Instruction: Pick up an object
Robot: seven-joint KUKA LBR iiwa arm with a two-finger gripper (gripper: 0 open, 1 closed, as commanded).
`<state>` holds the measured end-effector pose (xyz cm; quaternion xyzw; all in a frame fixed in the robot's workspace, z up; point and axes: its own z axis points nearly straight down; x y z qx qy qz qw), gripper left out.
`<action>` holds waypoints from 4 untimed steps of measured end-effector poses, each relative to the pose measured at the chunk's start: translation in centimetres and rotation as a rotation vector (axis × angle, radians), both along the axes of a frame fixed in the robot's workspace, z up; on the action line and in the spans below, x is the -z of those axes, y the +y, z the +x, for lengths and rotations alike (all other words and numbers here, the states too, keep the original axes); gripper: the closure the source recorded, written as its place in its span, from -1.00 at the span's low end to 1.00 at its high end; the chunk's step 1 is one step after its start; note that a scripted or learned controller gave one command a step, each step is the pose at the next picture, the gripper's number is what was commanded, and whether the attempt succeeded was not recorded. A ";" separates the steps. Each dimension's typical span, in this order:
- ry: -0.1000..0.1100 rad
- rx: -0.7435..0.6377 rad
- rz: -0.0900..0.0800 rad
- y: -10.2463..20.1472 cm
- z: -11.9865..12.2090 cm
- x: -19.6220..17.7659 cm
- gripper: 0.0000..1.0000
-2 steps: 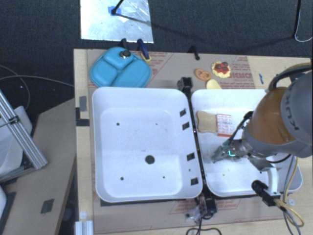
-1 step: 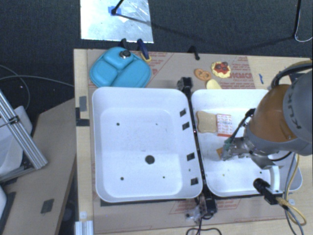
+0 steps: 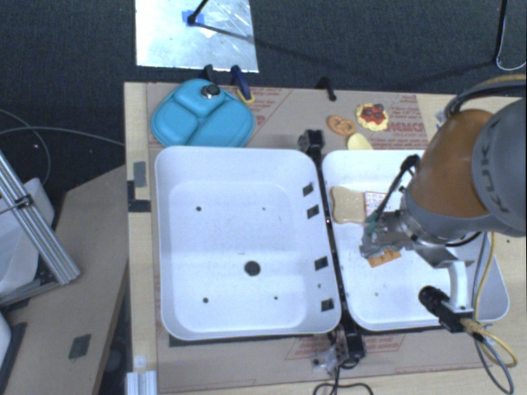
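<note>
The claw (image 3: pixel 380 243) sits low over a small orange flat piece (image 3: pixel 384 258) in the right white bin (image 3: pixel 494 299); I cannot tell its state. It should centre before lifting.

smooth white plastic bins (image 3: pixel 239 163) on a matt cardboard-like bench (image 3: pixel 280 109), beside a glossy blue plastic tray (image 3: pixel 202 115).

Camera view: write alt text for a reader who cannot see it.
A grey and orange robot arm reaches from the right into the right white bin, its gripper low over a small orange object beside a tan bread-like slice. The left white bin sits alongside, with a blue divided tray behind it on the bench.
</note>
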<state>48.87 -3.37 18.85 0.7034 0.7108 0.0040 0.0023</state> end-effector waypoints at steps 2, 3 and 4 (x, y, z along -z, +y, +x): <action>-0.005 0.000 0.000 4.2 0.0 -11.2 1.00; 0.014 0.012 -0.003 1.9 -0.3 -3.9 1.00; -0.002 0.002 -0.001 5.4 -0.1 -13.5 1.00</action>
